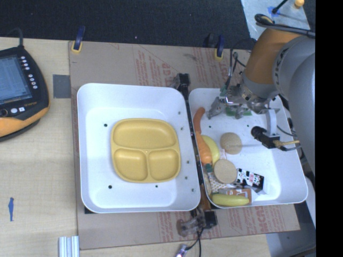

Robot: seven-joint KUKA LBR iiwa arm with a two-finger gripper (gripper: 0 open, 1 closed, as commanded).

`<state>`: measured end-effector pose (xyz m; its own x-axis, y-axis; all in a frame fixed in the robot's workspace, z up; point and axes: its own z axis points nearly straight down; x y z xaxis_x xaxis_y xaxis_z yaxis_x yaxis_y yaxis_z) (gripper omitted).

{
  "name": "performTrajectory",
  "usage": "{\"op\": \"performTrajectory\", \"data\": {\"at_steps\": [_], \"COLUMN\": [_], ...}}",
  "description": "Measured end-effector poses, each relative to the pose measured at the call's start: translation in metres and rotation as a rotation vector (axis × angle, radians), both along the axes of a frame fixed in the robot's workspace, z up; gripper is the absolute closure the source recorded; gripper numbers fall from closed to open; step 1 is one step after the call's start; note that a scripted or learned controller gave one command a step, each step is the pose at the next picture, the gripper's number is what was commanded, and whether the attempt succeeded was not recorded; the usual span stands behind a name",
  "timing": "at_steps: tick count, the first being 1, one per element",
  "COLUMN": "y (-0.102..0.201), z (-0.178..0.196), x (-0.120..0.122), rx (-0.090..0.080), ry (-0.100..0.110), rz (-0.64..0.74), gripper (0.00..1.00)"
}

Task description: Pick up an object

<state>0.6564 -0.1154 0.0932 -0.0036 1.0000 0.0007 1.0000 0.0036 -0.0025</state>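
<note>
The arm (278, 63) reaches over the far right corner of the right bin (281, 167), and its gripper (229, 105) hangs low near that bin's far left corner, close to the back wall. From this slant it cannot be told whether the pincer is spread or pressed together, and nothing can be seen pinched in it.

The things on offer all lie in the right bin, mostly crowded along its left wall. A carrot (197, 123) lies lengthwise against that wall, its far end just beside the gripper. A short yellow piece (210, 148) lies next to the carrot's near end. A round tan disc (231, 142) sits near the middle of the bin, apart from the gripper. A second disc (225, 171) lies nearer the front, touching a small black and white packet (251, 180) on its right. A banana (231, 199) lies along the front wall.

The left bin (96, 170) holds a yellow divided plate (146, 149) at its middle, with three hollows.

Both bins rest on a sheet of cardboard (134, 63), held at its back edge by two blue clamps (79, 38). A control pad with a screen (16, 92) lies at the left edge of the bench (32, 170).
</note>
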Motion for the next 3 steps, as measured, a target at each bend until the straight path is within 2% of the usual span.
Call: {"op": "performTrajectory", "data": {"at_steps": [1, 2, 3], "y": [-0.018, -0.019, 0.052], "z": [-0.002, 0.01, 0.099], "x": [-0.089, -0.088, -0.075], "rx": [-0.002, -0.004, 0.0], "ry": [0.003, 0.003, 0.0], "rz": [0.002, 0.007, 0.001], "gripper": [0.0, 1.0, 1.0]}}
